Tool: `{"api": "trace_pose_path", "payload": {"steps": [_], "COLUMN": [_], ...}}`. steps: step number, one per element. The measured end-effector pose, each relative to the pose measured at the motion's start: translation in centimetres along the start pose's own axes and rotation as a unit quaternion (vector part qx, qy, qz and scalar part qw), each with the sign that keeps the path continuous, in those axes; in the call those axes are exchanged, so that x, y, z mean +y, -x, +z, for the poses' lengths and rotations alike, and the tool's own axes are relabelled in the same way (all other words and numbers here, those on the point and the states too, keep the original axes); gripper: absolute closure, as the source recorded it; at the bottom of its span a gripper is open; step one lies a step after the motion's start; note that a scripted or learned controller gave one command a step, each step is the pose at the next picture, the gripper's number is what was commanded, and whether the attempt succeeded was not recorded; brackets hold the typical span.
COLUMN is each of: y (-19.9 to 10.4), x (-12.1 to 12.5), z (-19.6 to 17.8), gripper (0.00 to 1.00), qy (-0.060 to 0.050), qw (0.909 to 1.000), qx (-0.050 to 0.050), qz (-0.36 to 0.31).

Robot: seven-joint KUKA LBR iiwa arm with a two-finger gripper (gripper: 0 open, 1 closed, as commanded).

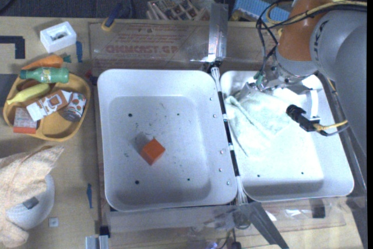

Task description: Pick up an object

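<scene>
1. My pincer [260,81] sits low over the far end of the right bin [303,175], close to the wall that divides the two bins. I cannot tell its state from this view.
2. A white cloth [262,114] lies crumpled on the right bin's floor directly below and just nearer the camera than my pincer. Whether the two touch cannot be made out.
3. My arm [335,44], grey with an orange band, enters from the right and covers that bin's far right corner. A black cable fitting [298,114] hangs from it, right of my pincer.
4. An orange block [153,150] rests on the floor of the left bin [116,96], well apart from my pincer, to its left and nearer the camera. It lies alone, clear of all walls.
5. Further left of my pincer, on the worktop [17,26] beyond the left bin, a yellow bowl [52,131] holds toy food items, including a green bottle [46,74].
6. A beige cloth [26,178] lies on the worktop near the camera, below that bowl.
</scene>
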State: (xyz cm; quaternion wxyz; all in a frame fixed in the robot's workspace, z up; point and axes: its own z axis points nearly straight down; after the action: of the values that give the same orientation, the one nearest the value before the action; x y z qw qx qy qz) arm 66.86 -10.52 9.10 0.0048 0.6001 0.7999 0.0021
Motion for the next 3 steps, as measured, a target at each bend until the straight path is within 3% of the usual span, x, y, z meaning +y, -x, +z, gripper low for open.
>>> {"api": "trace_pose_path", "payload": {"steps": [1,2,3], "y": [-8.0,-1.3,-1.2], "x": [1.8,-0.2,-0.1], "z": [-9.6,-9.5,-10.7], "gripper": [0.00,0.00,1.00], "qy": [-0.002,-0.002,0.001], "qw": [1.0000,1.0000,1.0000], "qx": [0.001,0.000,-0.002], "qz": [-0.006,-0.001,-0.002]}}
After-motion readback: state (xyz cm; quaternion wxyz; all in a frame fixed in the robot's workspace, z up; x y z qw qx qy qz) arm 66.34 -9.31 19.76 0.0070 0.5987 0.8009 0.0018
